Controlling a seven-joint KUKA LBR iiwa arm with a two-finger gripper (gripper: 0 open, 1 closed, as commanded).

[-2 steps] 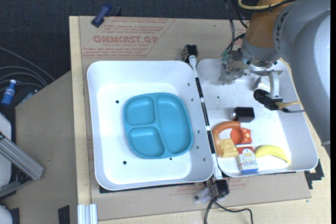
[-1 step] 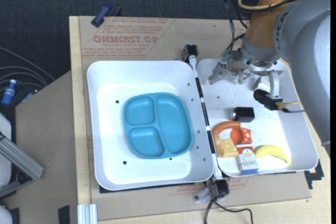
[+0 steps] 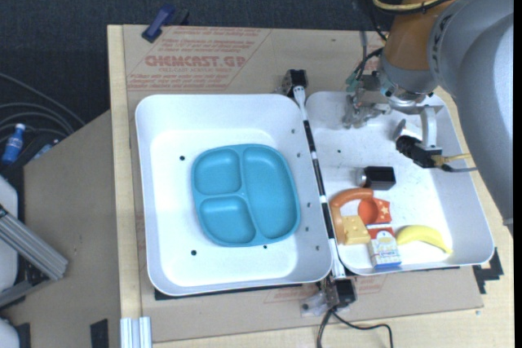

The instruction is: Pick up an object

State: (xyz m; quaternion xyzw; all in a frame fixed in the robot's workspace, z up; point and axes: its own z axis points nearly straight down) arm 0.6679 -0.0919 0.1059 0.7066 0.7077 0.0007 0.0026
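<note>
— Where is the gripper (image 3: 364, 112) now?

— Over the far-left corner of the right bin (image 3: 465, 200), low to the floor; I cannot tell whether it is clenched or released, and nothing shows in it.

— What should it go for?

— The pickable things crowd the near edge: a banana (image 3: 422, 237), curved and smooth; an orange ring-shaped piece (image 3: 352, 200); a small carton (image 3: 385, 250); a black block (image 3: 379, 174) nearer the middle. The block stands apart, so it looks the safest: come straight down, centred, across its short side.

— And the left bin (image 3: 163, 126)?

— It bears a blue divided plate (image 3: 245, 193), glossy, shallow, hard to pinch.
</note>
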